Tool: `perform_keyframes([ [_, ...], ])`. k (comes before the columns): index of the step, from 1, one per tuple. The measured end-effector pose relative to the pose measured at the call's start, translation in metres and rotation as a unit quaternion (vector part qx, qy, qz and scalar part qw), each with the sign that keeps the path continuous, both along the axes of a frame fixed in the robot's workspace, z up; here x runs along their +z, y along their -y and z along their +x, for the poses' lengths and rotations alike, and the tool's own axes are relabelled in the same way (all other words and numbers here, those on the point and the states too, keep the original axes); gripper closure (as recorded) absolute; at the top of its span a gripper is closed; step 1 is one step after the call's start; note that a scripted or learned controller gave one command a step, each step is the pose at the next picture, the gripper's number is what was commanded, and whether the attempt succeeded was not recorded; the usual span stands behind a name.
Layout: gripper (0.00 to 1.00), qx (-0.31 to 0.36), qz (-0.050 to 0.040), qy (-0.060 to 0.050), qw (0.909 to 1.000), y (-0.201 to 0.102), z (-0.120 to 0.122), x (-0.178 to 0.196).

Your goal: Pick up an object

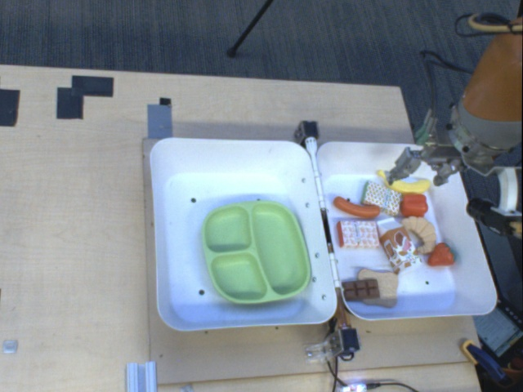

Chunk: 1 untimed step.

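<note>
Over on the left, the shallow white left bin (163, 219) carries a pale green three-compartment plastic plate (257, 251), lying flat and well apart from the action; crossing the divider, the shallow white right bin (482, 288) is crowded: an orange-red toy sausage (356, 209), a small pink-and-white checked packet (359, 235), a brown chocolate-bar block (360, 288), a red-and-white patterned pouch (400, 250), a yellow toy banana (406, 185), a small red toy tomato (442, 255).

Up at the far right corner the two-finger gripper (425, 167) hangs with fingers spread, grasping nothing, just above the yellow toy banana; my read is that the banana is the target. Its long axis runs roughly left-right, one tip toward the divider, the other toward the bin's right wall.

The risk, as I judge it: the spread fingers look set along that same axis rather than across it, so a close could skid off the curved ends; the neighbours press close too, so a finger could land on the blue-green speckled packet (381, 196) just beside it, or jam against the bin's back wall.
</note>
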<state>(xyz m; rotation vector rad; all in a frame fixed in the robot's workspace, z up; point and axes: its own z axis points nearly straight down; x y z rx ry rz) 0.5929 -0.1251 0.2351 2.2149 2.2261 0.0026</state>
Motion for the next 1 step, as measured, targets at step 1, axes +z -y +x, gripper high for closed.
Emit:
perform_keyframes([
  [1,0.0,-0.002,-0.0006,-0.002,1.0,0.081,-0.0654,-0.0964],
])
